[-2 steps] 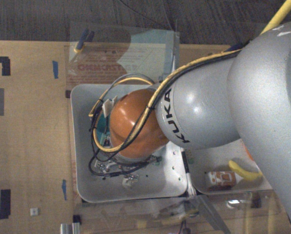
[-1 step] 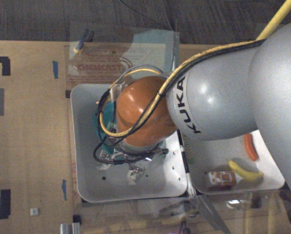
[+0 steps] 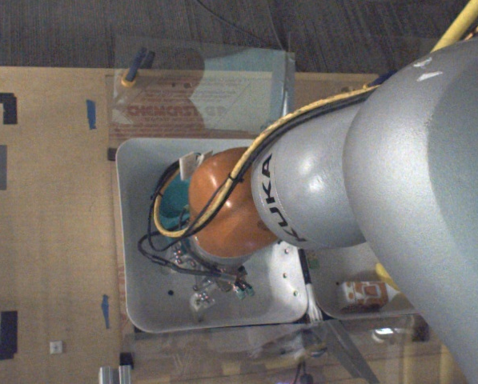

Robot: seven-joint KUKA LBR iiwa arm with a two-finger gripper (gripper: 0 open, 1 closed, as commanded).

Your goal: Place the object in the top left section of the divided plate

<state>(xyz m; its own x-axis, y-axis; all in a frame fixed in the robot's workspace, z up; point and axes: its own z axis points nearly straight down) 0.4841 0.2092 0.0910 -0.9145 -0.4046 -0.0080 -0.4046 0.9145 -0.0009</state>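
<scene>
My arm reaches in from the right and hangs over the left white bin point(image 3: 138, 294), its orange wrist band point(image 3: 222, 206) covering the bin's middle. Below the band, the gripper point(image 3: 210, 285) sits low near the bin's front part, among cables and metal parts. A teal piece point(image 3: 173, 206), likely the divided plate, peeks out to the left of the orange band; most of it is hidden by the arm. I cannot make out any object between the gripper parts.
The right bin point(image 3: 335, 302) holds a small orange and white packet point(image 3: 365, 293) and something yellow point(image 3: 383, 275) partly under the arm. A clear plastic sheet point(image 3: 198, 94) lies behind the left bin on the wooden bench.
</scene>
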